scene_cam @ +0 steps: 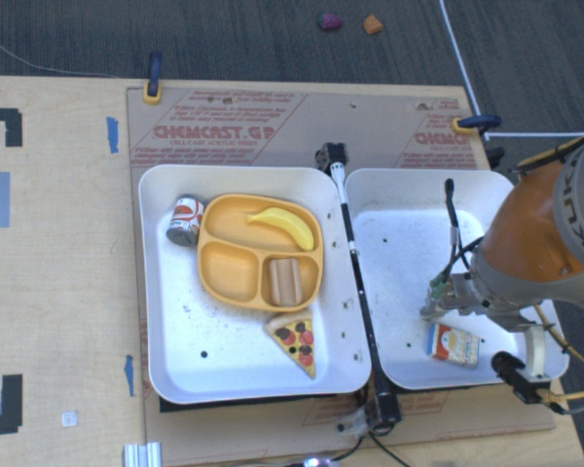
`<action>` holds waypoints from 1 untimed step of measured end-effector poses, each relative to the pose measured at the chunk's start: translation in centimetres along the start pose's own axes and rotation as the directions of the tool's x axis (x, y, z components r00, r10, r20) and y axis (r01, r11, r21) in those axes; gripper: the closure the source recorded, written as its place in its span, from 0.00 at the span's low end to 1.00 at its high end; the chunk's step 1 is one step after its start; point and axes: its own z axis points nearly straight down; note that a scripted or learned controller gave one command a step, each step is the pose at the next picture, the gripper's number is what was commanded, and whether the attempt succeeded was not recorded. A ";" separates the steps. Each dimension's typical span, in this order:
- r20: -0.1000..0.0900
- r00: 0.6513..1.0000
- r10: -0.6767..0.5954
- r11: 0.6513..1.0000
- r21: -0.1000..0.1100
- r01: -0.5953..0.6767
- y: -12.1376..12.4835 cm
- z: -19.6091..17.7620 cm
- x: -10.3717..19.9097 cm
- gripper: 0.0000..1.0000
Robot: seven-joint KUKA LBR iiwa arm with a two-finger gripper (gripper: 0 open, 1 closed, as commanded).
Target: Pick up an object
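Resting side by side on a printed cardboard sheet (pixel 214 125) clamped to a pale wooden bench (pixel 58 290), two shallow white bins fill the middle of the overhead view. Inside the left bin (pixel 165 358), a small crushed red-and-white drink can (pixel 184 220) lies at the upper left, touching the rim of a yellow three-compartment plastic plate (pixel 219 266). A yellow toy banana (pixel 284 226) lies in the plate's long upper compartment, a brown sausage-like block (pixel 285 281) sits in the lower right compartment, and the lower left compartment holds nothing. A toy pizza slice with dark toppings (pixel 295 342) lies just below the plate, near the bin's lower right corner. Over the right bin (pixel 399 212), the grey arm with its orange band (pixel 526 236) reaches in from the right, its gripper (pixel 446 298) low above the bin floor; whether its pincer is parted or closed cannot be told from this angle. A small white carton with red and green print (pixel 455 343) lies on the floor just below the gripper, apart from it, near the bin's lower edge.
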 end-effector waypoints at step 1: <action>0.000 1.000 0.000 1.000 0.000 0.000 0.0 0.0 0.0 0.00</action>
